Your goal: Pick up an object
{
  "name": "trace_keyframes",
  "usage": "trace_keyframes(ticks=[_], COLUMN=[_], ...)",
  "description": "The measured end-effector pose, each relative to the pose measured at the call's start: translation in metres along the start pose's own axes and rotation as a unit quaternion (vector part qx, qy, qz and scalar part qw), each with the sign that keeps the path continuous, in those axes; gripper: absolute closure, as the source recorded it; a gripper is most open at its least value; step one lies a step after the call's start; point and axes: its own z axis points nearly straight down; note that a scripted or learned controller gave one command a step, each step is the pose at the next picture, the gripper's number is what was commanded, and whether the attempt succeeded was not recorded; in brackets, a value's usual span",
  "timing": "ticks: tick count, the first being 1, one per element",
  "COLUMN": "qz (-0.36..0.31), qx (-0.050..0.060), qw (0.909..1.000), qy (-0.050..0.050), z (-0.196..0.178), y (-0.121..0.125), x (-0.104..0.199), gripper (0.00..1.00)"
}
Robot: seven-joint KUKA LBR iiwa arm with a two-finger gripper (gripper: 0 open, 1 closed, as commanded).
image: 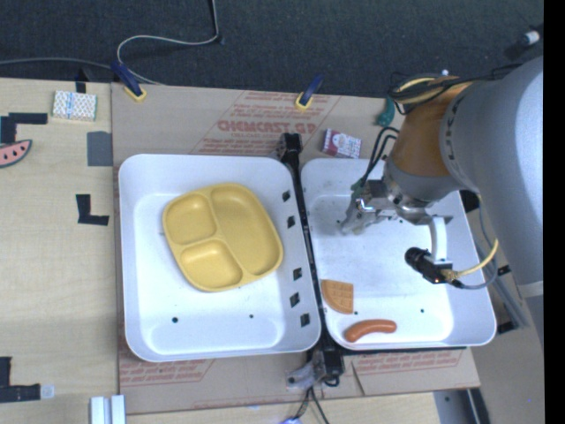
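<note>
Camera view: the grey arm reaches in from the right, its gripper (357, 216) low over the upper left of the right bin (459, 329); whether the pincer is wide or narrow cannot be told. Near that bin's front edge lie a hot dog (370, 329) and, just up-left of it, a toast slice (337, 295). A yellow divided plate (222, 235) sits in the left bin (212, 334).

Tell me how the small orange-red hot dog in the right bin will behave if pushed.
The small orange-red hot dog looks rounded and slender, so it would probably roll. It appears glossy, perhaps slippery. Lying near the right bin's front wall, it may stop there.
</note>
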Motion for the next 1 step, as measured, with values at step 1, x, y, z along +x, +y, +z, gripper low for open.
trace_keyframes(ticks=[1], qz=[0.0], qx=[0.0], qw=[1.0], qy=[0.0], z=[0.0001], y=[-0.0001], x=[-0.0001], gripper=[0.0])
